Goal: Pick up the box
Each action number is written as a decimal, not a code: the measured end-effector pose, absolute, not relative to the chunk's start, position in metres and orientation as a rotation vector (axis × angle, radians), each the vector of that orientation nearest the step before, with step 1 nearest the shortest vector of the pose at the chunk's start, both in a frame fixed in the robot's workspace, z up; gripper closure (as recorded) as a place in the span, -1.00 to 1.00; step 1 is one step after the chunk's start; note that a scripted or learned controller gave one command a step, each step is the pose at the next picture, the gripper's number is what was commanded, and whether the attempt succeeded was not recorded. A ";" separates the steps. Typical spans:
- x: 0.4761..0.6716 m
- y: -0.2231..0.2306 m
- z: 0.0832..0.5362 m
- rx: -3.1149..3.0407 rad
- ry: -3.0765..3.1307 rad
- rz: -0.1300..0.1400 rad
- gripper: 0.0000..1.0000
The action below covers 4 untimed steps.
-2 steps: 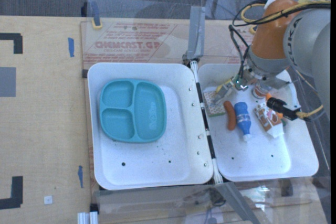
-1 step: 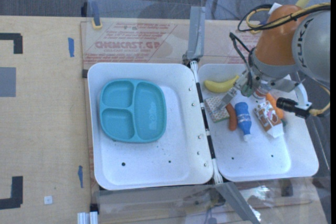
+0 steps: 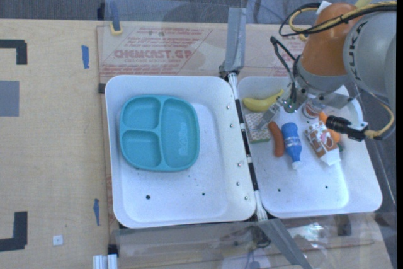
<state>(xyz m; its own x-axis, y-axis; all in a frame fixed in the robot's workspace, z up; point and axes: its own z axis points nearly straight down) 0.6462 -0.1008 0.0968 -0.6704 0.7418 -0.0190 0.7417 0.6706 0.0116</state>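
A small flat box (image 3: 256, 127) with a speckled top and a red edge lies at the left wall of the right bin (image 3: 315, 198), just below a yellow banana (image 3: 261, 102). My gripper (image 3: 274, 113) hangs low over the upper left part of that bin, its tip just right of and above the box and close to the banana's right end. Nothing visibly sits in the gripper. The grey arm with its orange band (image 3: 327, 41) reaches in from the upper right and hides part of the bin's back.
Beside the box lie an orange-red sausage (image 3: 276, 138) and a blue bottle (image 3: 291, 143). A brown and white packet (image 3: 322, 142), an orange piece (image 3: 332, 125) and a small can (image 3: 310, 111) sit further right. A teal divided plate (image 3: 159, 133) rests in the left bin (image 3: 189, 198).
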 end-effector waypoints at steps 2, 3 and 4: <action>0.648 -0.099 0.109 1.266 2.847 0.015 -1.00; 0.634 -0.095 0.100 1.137 2.894 0.017 -1.00; 0.632 -0.097 0.099 1.218 2.864 0.020 -1.00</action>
<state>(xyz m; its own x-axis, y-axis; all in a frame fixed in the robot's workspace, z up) 0.6323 -0.0965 0.0991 -0.6933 0.7203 -0.0215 0.7200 0.6936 0.0233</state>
